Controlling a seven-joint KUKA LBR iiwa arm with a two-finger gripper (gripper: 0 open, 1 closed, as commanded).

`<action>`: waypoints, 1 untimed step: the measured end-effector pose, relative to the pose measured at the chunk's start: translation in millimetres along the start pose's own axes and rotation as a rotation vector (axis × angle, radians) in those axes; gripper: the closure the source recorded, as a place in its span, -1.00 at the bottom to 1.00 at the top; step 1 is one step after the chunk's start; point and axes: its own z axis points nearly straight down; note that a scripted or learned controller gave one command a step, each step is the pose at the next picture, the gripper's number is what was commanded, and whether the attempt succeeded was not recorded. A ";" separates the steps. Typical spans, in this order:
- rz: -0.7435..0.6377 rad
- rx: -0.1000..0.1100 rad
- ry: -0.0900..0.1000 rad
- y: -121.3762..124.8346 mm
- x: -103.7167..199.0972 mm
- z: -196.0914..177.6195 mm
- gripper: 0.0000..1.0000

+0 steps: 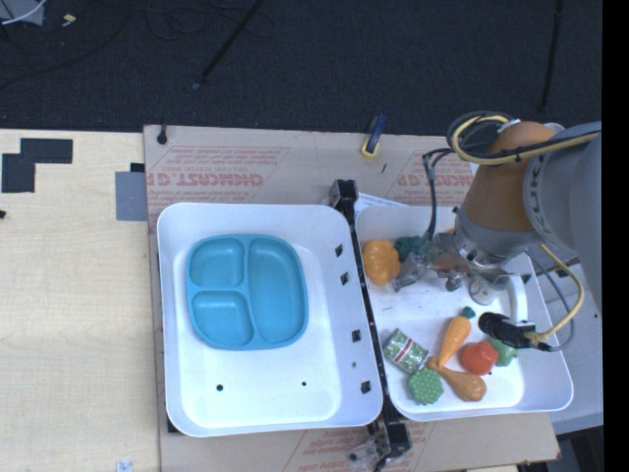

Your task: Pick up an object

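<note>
My gripper [415, 266] reaches into the right bin [545, 393] from the right and sits low over its upper left part. Just left of it lies a yellow-orange pepper-like toy [379, 261], very close to the gripper tip. A dark green item [411, 247] is partly hidden right behind the gripper. Lower in the bin lie an orange carrot [453, 338], a red tomato [479, 357], a green bumpy round toy [425, 387], a small green and white can [403, 350] and an orange-brown elongated piece [464, 383].
The left bin [187, 382] holds a blue divided plate [246, 291]. A black divider [359, 303] separates the two bins. The grey arm with its orange band [501, 190] stands over the right bin's upper right corner.
</note>
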 end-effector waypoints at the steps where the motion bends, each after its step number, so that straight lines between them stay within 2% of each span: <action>1: 0.002 -0.006 -0.001 -0.2 1.1 16.2 -1.00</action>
